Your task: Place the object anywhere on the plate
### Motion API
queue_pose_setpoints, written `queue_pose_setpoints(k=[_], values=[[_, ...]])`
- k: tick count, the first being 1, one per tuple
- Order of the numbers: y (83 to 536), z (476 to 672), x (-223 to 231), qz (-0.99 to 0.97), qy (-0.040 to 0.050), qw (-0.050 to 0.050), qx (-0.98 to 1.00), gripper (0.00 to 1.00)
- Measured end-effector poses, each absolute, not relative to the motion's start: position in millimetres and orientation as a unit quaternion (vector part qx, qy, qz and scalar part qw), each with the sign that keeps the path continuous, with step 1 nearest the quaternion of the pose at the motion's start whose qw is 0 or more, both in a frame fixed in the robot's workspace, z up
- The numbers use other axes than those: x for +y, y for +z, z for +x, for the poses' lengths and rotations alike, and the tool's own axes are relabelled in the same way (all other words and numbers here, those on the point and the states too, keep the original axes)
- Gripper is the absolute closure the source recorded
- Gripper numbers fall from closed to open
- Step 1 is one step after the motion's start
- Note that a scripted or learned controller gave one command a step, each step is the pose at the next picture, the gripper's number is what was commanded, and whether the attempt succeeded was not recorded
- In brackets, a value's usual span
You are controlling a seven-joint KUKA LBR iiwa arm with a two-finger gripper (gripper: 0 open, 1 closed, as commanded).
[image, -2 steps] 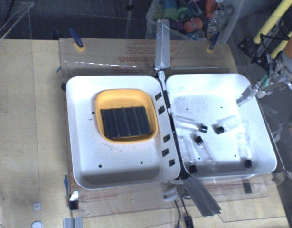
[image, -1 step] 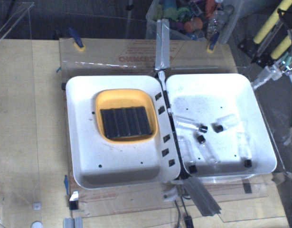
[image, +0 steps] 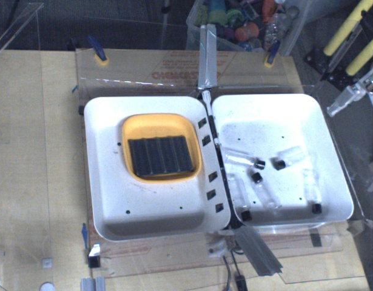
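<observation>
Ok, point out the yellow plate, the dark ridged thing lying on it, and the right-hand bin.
yellow plate [image: 133, 128]: camera view, on its bare upper-left rim.
dark ridged object [image: 161, 156]: camera view, on the middle of its ribbed top.
right bin [image: 268, 105]: camera view, on its far white wall.

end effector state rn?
End effector: cannot be told; it sits at the right edge, above the right bin, away from the plate.
</observation>
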State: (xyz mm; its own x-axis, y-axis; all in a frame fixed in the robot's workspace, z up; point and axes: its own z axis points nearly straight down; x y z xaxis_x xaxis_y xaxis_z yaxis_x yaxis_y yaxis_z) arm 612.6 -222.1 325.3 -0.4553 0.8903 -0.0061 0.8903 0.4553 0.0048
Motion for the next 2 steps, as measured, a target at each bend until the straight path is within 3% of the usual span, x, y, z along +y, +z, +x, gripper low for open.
queue_pose_setpoints(k=[1, 2], values=[[270, 646.2, -221, 0.397, 0.0006, 0.001, 0.918, 0.0], [277, 656.5, -221, 0.337, 0.0002, 0.005, 0.941, 0.0]])
